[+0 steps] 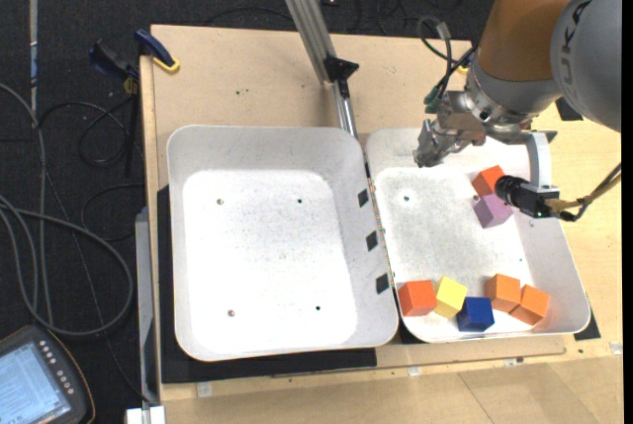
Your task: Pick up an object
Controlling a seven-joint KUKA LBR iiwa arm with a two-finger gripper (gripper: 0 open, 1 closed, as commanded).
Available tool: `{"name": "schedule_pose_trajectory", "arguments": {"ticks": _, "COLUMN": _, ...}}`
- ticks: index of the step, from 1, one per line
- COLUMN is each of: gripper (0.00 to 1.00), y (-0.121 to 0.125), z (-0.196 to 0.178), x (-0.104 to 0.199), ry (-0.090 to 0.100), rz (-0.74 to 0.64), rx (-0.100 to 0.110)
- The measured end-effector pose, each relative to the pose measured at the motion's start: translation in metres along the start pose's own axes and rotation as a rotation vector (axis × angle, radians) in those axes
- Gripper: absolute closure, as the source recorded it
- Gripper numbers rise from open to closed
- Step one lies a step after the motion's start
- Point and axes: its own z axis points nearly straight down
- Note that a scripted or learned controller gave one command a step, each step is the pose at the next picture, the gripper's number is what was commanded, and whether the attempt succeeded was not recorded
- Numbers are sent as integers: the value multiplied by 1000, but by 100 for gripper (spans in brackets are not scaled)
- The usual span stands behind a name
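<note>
With the hand (pixel 432 150) hovering over the right bin (pixel 435 214) at its 12 o'clock edge — whether spread or pressed together I cannot tell — it is needing to descend squarely onto the purple block (pixel 492 211), lying at 4 o'clock beside an orange block (pixel 487 181).

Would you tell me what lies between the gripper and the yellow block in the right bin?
In the camera view, bare white bin floor lies between the gripper and the yellow block.

A tan wooden bench (pixel 247 76) carries two shallow white bins side by side: the left bin (pixel 265 239) and the right bin (pixel 445 224). A blue-and-yellow clamp (pixel 153 48) grips its far left corner.
</note>
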Motion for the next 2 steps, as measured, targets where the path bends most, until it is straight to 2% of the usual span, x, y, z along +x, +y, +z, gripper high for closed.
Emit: {"name": "schedule_pose_trajectory", "arguments": {"ticks": 2, "gripper": 100, "y": -51, "z": 20, "x": 103, "ry": 1, "rz": -1, "rx": 2}}
